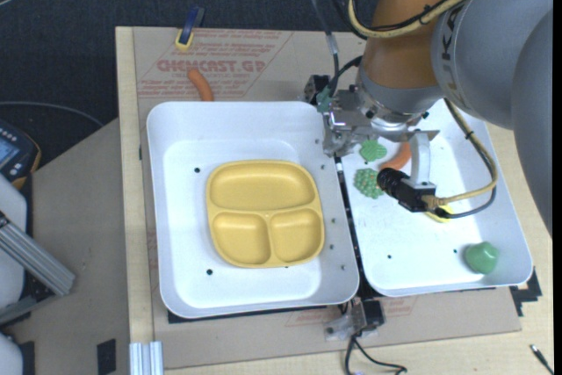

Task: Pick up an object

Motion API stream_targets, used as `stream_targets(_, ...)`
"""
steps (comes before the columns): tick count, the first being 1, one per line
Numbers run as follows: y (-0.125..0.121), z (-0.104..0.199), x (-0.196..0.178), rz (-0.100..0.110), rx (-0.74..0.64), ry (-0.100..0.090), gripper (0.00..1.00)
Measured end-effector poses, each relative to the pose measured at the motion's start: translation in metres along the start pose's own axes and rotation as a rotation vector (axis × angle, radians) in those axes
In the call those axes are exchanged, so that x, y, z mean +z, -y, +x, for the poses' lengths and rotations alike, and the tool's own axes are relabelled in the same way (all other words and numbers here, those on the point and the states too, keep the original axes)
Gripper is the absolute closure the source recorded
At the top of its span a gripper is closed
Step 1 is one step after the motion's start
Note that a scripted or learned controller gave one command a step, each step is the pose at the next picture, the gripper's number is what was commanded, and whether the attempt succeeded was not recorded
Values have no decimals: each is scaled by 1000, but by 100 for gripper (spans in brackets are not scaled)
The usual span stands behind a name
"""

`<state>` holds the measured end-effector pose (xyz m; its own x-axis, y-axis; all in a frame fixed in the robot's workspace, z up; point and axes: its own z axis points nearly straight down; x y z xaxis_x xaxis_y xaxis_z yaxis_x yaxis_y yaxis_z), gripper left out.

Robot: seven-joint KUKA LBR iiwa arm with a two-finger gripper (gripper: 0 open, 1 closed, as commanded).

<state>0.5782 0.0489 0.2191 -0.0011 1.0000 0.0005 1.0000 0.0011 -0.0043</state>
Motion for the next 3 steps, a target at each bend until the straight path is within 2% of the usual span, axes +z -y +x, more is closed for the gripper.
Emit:
stream_targets(1, -8, -6, -16, -8, 1, 1, 100)
stream_targets(2, -18, 0, -3, -6, 0, 1, 100)
stream_targets(3, -8, -5, 5, 0, 2, 1, 100)
